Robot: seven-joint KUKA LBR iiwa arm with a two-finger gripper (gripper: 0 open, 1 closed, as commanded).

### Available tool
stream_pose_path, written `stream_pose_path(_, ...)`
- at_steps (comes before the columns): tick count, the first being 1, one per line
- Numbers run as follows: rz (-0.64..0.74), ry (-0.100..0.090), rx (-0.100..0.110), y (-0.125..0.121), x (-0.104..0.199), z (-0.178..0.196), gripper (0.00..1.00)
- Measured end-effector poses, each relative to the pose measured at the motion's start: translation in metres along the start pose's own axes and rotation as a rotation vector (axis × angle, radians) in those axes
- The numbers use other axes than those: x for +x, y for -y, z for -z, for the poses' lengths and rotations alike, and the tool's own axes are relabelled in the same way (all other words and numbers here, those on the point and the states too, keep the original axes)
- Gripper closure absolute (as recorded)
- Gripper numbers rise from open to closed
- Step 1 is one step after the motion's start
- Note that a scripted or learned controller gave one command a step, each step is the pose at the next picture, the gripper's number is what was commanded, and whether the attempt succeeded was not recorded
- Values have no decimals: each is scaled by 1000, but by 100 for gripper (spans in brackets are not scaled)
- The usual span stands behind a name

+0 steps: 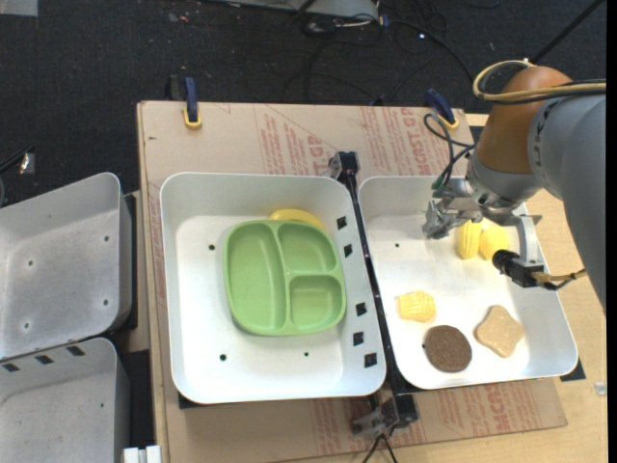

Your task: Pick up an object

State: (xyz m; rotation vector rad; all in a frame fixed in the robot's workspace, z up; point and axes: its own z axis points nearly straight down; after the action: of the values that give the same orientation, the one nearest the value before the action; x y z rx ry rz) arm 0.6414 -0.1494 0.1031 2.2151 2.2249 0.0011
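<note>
While the gripper (445,218), its state unclear, hovers near the right bin's (557,360) back wall, a pale-yellow object (469,240) lies just beside it.

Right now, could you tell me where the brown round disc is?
The brown round disc lies in the right bin, near its front edge, between the tan piece and yellow waffle-like piece.

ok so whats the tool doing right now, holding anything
tool: low in the right bin, beside the yellow toy; nothing visibly held, and open or closed cannot be told.
</note>
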Motion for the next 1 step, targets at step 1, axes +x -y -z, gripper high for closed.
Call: stream_pose_path(1, -1, 0, -3, -4, 2, 43, 100)
